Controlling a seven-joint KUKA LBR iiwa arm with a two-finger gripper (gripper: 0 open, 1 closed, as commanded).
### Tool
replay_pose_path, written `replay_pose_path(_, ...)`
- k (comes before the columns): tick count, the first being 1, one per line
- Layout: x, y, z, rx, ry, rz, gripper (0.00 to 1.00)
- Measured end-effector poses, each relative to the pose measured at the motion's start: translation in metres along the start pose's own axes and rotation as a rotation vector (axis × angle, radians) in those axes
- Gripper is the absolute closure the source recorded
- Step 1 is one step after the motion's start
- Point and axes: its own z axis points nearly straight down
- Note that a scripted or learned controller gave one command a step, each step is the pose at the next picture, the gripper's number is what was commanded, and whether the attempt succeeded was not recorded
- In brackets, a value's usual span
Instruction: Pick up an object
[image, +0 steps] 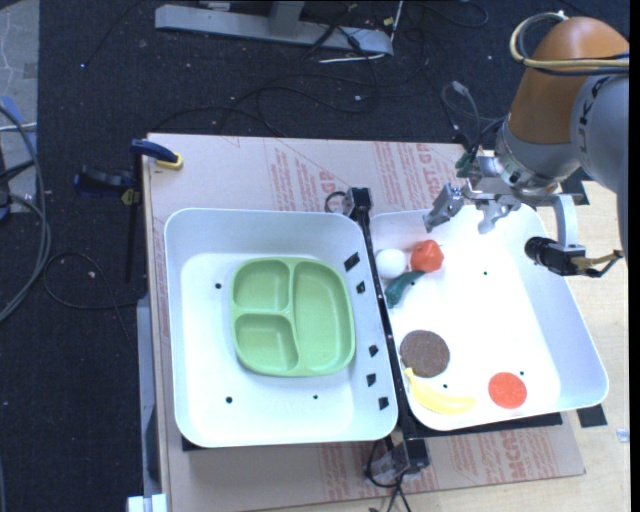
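Gripper up over the right bin's far edge, nothing between its fingers.

The gripper hangs spread and unladen above the right bin, and the orange-red object lies below it near the far left corner, beside a white ball. The green divided tray sits mid left bin.

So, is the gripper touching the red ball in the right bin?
Apart. The camera view shows bare white bin floor between the gripper, hanging open above the bin's far edge, and the red ball.
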Motion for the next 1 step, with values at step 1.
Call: replay_pose_path(1,-0.0203,0.0014,0.0351,0.002,0.000,0.077,0.00)
